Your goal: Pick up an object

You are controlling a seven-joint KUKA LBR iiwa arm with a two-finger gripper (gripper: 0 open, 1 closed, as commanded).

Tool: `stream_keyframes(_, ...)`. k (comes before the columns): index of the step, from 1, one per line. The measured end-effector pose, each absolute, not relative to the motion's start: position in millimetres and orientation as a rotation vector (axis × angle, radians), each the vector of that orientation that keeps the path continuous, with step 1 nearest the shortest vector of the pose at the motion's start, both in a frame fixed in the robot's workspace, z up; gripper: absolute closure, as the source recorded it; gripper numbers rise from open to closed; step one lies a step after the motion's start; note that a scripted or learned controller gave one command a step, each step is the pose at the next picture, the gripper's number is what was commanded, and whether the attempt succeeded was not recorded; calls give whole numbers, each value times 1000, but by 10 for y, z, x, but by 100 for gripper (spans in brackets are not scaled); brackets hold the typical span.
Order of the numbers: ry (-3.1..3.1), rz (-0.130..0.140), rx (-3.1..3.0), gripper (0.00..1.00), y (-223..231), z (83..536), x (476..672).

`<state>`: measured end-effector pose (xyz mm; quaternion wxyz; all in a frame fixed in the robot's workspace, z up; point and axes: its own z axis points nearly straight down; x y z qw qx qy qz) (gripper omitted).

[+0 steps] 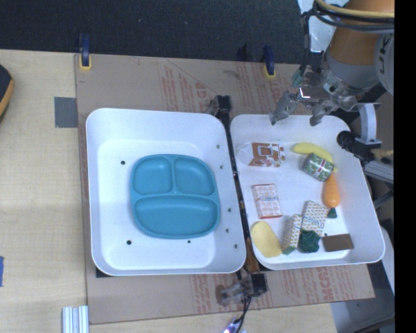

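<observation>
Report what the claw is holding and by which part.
Nothing. The claw hangs open above the far rim of the right bin, with no object between its fingers.

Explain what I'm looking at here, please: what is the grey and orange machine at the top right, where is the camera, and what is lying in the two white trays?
The machine is a robot arm, grey with an orange band, reaching in from the right. At its end is a two-fingered claw, open and holding nothing, hanging over the far edge of the right bin.

The one camera is fixed above the bench and looks down at a slant.

The left bin holds a blue divided plate. The right bin holds small items: a banana, a green can, a carrot, a yellow lemon-like piece, two printed packets, patterned boxes, a dark green piece and a brown bar.

The job is to pick up one object; nothing is picked up yet.
</observation>
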<state>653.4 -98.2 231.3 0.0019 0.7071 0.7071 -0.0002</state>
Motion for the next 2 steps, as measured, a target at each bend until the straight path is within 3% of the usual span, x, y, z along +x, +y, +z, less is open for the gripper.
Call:
stream_keyframes(1,2224,-14,2226,0,-1696,1713,6544)
stream_keyframes(2,2226,-8,2222,0,-2044,1507,6478)
